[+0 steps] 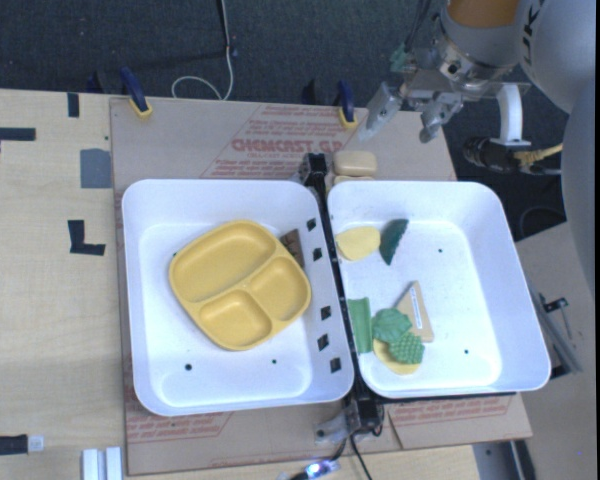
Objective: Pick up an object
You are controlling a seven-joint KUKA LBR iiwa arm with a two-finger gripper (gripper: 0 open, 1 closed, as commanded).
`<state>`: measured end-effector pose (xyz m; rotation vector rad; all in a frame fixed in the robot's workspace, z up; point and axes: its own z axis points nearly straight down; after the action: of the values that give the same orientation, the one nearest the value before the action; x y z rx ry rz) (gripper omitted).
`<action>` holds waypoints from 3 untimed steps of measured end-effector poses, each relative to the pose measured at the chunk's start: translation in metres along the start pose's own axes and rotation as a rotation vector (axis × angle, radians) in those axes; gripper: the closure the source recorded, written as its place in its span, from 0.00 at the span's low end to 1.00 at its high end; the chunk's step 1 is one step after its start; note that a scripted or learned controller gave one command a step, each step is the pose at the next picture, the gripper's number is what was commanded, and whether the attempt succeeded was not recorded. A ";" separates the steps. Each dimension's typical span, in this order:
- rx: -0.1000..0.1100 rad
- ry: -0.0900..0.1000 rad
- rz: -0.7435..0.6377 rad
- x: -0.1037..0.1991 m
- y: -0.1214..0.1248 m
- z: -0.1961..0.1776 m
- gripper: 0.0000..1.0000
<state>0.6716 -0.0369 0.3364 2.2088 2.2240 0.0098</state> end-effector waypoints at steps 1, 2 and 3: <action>-0.010 0.006 -0.007 0.109 -0.001 -0.165 0.00; 0.010 -0.002 0.003 0.103 -0.001 -0.164 1.00; 0.026 -0.001 0.002 0.143 -0.004 -0.018 1.00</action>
<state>0.6665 0.1056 0.3539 2.2240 2.2338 -0.0200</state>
